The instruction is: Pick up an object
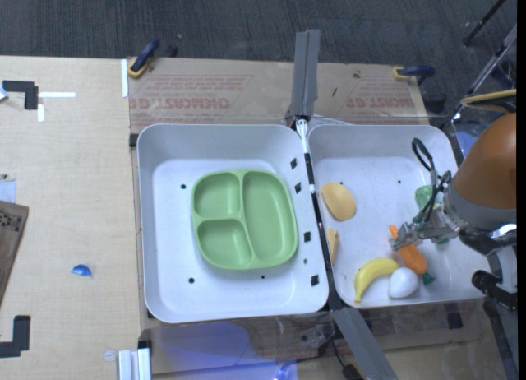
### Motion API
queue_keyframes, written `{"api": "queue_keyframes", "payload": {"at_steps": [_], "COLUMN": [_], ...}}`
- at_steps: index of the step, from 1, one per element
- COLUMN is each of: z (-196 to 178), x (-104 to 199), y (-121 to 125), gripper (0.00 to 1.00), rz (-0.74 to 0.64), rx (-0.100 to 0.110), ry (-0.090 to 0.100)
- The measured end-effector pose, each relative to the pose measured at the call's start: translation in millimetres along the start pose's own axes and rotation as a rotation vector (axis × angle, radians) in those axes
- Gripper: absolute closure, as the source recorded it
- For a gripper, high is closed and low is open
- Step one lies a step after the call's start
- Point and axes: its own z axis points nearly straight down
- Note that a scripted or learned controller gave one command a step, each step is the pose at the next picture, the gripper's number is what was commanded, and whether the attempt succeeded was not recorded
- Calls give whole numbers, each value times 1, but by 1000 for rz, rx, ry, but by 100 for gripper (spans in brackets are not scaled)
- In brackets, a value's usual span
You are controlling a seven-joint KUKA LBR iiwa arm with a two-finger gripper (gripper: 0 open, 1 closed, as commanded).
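Left bin (164,230) holds a green tray (245,219). In the right bin (370,144), the gripper (408,238) hangs at the near right corner over the carrot (413,257); whether its fingers are open or closed I cannot tell. Crowding banana (372,275) and egg (403,283) could deflect a grasp.

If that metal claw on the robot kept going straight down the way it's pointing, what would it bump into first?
Most likely the small orange carrot-shaped toy lying right under the two-finger gripper in the right white bin; depth is hard to judge from above.
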Motion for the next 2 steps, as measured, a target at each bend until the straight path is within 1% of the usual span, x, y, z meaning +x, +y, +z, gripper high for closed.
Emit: {"api": "queue_keyframes", "payload": {"at_steps": [1,2], "z": [-127,-143], "x": [42,116], "y": [3,52], "gripper": [100,100], "rz": [54,183], "rx": [0,2], "ry": [-2,-2]}}
